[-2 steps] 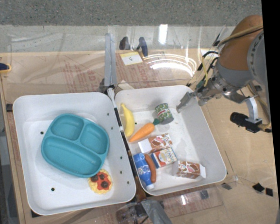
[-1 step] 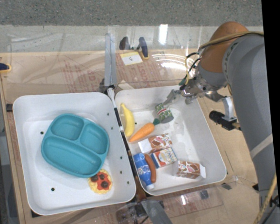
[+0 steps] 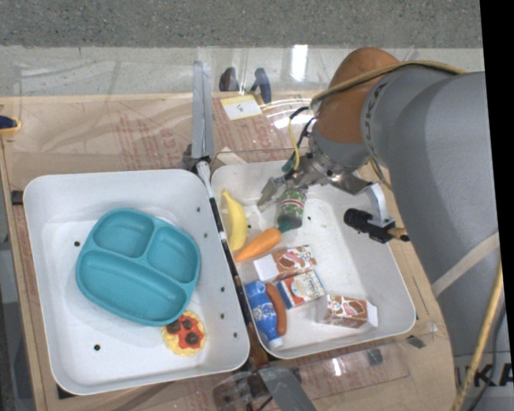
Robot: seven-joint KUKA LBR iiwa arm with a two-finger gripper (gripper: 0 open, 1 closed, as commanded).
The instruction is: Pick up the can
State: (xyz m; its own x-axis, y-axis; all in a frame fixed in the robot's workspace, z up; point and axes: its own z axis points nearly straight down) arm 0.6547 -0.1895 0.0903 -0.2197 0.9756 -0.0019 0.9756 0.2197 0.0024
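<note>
The can (image 3: 291, 211) is a small dark green cylinder standing in the back part of the right bin (image 3: 397, 293), just right of the carrot's tip. My gripper (image 3: 287, 186) hangs directly over the can's top, at the end of the grey arm with its orange band (image 3: 360, 102) reaching in from the right. The gripper's lower end meets the can's upper edge, and the wrist hides how it sits on the can.
A banana (image 3: 234, 218), a carrot (image 3: 258, 243), three small cartons (image 3: 296, 260), a blue bottle (image 3: 261, 312) and a sausage (image 3: 278, 309) crowd the right bin. The left bin (image 3: 40, 264) holds a teal divided plate (image 3: 137, 266) and a toy pizza (image 3: 185, 333).
</note>
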